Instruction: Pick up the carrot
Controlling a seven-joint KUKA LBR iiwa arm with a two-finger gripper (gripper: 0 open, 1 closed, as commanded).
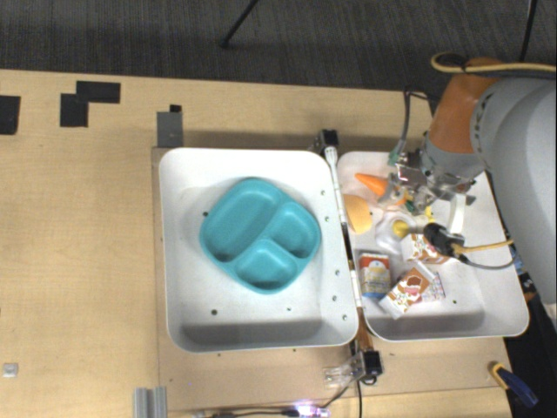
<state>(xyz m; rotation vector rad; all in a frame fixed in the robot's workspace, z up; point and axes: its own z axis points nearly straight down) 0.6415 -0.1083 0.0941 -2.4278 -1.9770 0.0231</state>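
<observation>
The carrot is a small orange cone lying in the far left part of the right bin, its tip pointing left. My gripper hangs just to the right of the carrot, low over the bin, under the grey arm with the orange band. The carrot lies beside the gripper on the bin floor.
A teal divided plate sits in the left bin. The right bin also holds an orange-yellow wedge, a small yellow piece and two printed packets. A yellow cable trails over the bin's right side.
</observation>
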